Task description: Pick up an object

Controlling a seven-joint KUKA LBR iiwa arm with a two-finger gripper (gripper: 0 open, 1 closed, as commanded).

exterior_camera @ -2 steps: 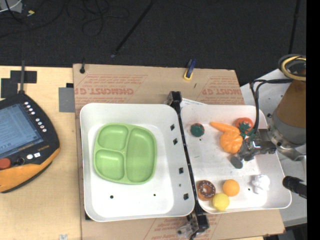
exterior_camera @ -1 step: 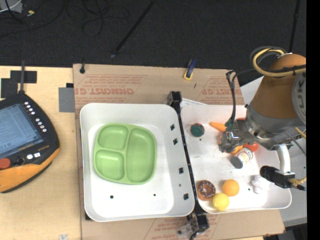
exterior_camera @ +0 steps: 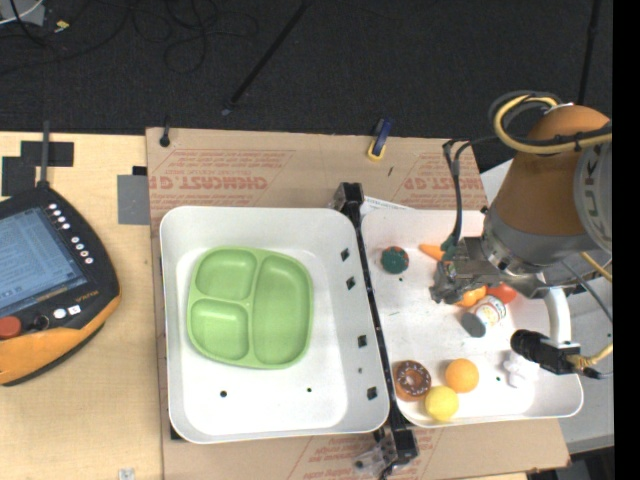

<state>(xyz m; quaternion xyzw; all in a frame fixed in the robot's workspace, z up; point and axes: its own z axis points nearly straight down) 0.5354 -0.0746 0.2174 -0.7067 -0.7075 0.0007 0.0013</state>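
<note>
Arm (exterior_camera: 545, 183) bends low over right bin (exterior_camera: 560, 403) (reaching from right).

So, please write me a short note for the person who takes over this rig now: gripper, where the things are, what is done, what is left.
Gripper: low in the right white bin, among the items; finger state cannot be told.
Right bin: dark green ball, small orange carrot-shaped piece, small white jar, brown ring doughnut, orange round fruit, yellow lemon-like fruit.
Left white bin: light green divided plate.
Done: no pick can be confirmed.
Left: grasp one object and lift it.
</note>
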